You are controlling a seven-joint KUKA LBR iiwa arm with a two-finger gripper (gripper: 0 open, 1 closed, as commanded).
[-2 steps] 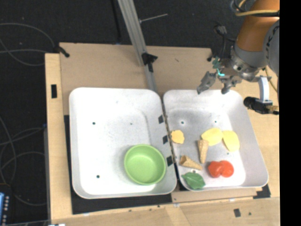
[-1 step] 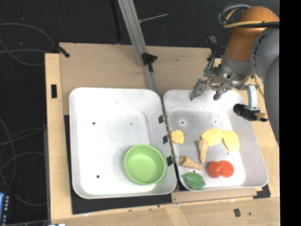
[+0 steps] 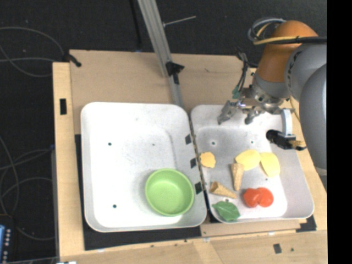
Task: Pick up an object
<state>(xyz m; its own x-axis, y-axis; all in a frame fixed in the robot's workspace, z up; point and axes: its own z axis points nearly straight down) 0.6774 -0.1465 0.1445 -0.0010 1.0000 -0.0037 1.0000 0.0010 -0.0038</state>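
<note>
Green leafy toy (image 3: pixel 226 210) lies at the right bin's (image 3: pixel 300 199) near rim, beside a red tomato (image 3: pixel 257 197) and yellow pieces (image 3: pixel 248 159). Gripper (image 3: pixel 238 115) hangs over that bin's far end, fingers apart and empty, seemingly poised to choose among them. Green bowl (image 3: pixel 169 192) sits in the left bin (image 3: pixel 126 136).

I see most of the left bin (image 3: pixel 110 125) bare. Only a green bowl (image 3: pixel 169 191) sits in its near right part, so there is wide room across the far and left floor. The right bin (image 3: pixel 217 133) is crowded in its near half: yellow pieces (image 3: pixel 248 159), tan wedges (image 3: pixel 237 175), a red piece (image 3: pixel 258 197) and a green leaf (image 3: pixel 226 210) lie close together with narrow gaps between. Its far strip is bare under the gripper (image 3: pixel 235 119), whose fingers are spread. A slanted metal pole (image 3: pixel 159 37) stands over the far edge between the bins.
</note>
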